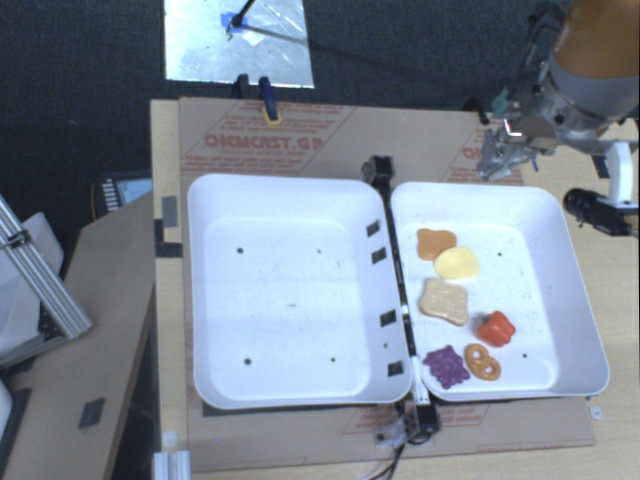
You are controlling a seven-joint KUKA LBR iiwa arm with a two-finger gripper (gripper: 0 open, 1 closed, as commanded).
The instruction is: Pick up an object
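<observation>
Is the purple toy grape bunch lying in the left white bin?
No, the purple toy grape bunch lies in the right white bin.

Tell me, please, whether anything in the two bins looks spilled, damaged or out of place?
Nothing stands out. The toy foods lie loosely grouped in the right bin, none over a rim, and the gripper hangs beyond its far edge.

The arm (590,38) is being extended in from the right, its orange band positioned above the grey wrist. The gripper (497,160) is being held pointing downward above the far edge of the right bin (560,218), near its far corner. Nothing is being gripped between the fingers.
</observation>
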